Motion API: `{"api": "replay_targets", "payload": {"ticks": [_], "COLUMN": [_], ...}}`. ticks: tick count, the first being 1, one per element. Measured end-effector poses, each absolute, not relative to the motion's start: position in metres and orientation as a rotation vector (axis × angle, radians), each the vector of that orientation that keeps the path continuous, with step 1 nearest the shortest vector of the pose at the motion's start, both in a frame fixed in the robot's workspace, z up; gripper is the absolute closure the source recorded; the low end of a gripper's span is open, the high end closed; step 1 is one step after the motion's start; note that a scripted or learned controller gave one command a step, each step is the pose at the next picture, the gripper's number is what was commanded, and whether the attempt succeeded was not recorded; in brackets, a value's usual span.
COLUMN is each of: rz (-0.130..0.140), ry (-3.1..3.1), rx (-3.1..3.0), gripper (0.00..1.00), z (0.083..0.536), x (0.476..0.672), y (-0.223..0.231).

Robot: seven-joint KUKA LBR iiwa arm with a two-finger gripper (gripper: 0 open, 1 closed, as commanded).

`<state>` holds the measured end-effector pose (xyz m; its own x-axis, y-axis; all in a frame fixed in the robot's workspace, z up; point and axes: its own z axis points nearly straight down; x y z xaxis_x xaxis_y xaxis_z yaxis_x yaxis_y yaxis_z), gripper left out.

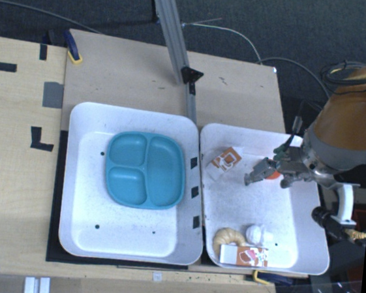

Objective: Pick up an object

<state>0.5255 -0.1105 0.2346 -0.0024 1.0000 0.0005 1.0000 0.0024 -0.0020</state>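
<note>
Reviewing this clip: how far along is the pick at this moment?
Done: the gripper has been brought over the right bin, with something orange at its fingers. In hand: whether that is grasped cannot be told. Left: a confirmed grasp and lift. The small carton, croissant, white object and box lie in that bin; the blue plate sits in the left bin.

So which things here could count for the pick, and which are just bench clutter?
Job:
gripper, over the right bin
orange-and-white packet
croissant
small white object
carton

Lying about:
blue divided plate in the left bin
metal pole
</note>
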Motion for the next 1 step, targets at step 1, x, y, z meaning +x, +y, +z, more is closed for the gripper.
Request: {"api": "replay_targets", "payload": {"ticks": [1], "rz": [0.001], "ry": [-2.223], "rx": [-2.218], "gripper": [0.00], "z": [0.2346], "x": [0.5255], "y": [-0.1107]}}
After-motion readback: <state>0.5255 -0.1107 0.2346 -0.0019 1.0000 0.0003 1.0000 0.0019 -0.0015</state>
